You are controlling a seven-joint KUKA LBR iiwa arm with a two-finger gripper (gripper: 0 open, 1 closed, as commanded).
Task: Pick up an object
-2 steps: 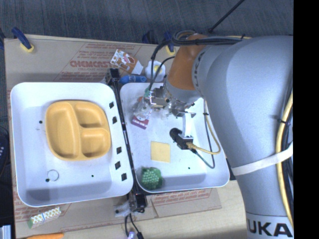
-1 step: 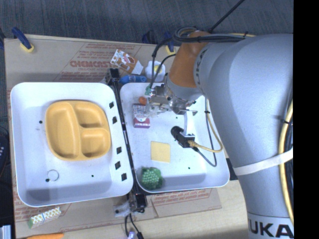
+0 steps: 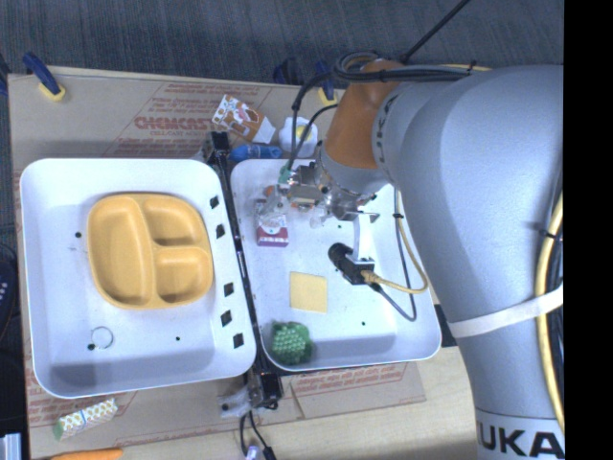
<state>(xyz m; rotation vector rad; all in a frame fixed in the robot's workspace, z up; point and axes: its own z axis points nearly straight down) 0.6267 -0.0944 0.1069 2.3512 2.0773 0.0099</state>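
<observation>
Though the jaws (image 3: 287,192) hover over the small carton (image 3: 273,228), I cannot tell their state.

My arm (image 3: 479,190) is smooth grey, faintly glossy. Both white bins (image 3: 57,353) look like matt plastic; the yellow tray (image 3: 148,247) is smooth plastic. Printed cardboard (image 3: 163,118) covers the desk. The green ball (image 3: 289,339) looks rough.

Right bin (image 3: 421,338), contents: small red-and-white packet (image 3: 272,229), flat, upper left part of the floor. Pale yellow square slice (image 3: 308,292), flat, near centre. Green knobbly ball (image 3: 289,341) against the front wall, left corner. Left bin (image 3: 38,257): yellow divided tray (image 3: 148,249), upright, mid-floor; small clear ring (image 3: 101,337) near the front-left corner.
</observation>
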